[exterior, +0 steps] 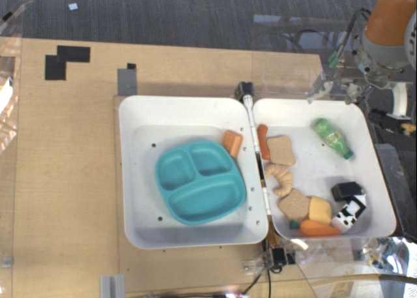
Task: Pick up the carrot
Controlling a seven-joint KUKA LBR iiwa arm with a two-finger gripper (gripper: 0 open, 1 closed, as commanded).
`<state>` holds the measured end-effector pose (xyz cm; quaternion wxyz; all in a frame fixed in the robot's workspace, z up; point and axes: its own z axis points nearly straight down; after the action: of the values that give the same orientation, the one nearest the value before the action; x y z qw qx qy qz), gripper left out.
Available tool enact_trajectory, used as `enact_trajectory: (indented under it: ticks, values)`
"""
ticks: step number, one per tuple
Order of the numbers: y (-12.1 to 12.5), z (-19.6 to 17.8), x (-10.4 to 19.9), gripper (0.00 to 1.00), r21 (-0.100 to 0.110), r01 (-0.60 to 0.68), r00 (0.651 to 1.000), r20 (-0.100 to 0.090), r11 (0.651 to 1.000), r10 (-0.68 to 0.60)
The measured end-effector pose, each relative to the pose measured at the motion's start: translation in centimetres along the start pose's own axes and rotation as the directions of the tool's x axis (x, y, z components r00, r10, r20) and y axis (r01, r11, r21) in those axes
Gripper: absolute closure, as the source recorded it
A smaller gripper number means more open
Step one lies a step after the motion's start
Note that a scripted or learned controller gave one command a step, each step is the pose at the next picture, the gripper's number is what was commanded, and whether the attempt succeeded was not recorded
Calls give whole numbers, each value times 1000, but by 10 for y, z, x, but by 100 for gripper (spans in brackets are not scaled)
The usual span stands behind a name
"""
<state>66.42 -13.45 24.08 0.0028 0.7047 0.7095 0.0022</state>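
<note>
Up beyond the far right corner of the right bin (374,160) sits my gripper (345,85), outside the rim and above the bench; whether it is released or clenched I cannot tell, since the hardware there is tangled and small. Nothing appears to be carried by it. I judge I am parked clear so the camera can see both bins. The carrot (319,228) lies on its side at the near edge of the right bin, touching a yellow block (319,210) and just beside a slice of toast (294,205). That places it well apart from me, at the opposite edge of the bin. A green bottle (333,138) lies between us, near the far right corner. Crowding could spoil my grasp.
</note>
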Motion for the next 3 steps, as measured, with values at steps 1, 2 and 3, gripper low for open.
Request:
enact_trajectory:
  ticks: [1, 2, 3]
  values:
    - [-42, -7, 51, 0, 0, 40, 999, -2, 999, -40]
    - [-111, 15, 89, 0, 2, 259, 966, -2, 966, -259]
    - [-156, 48, 139, 0, 5, 131, 991, -4, 991, -131]
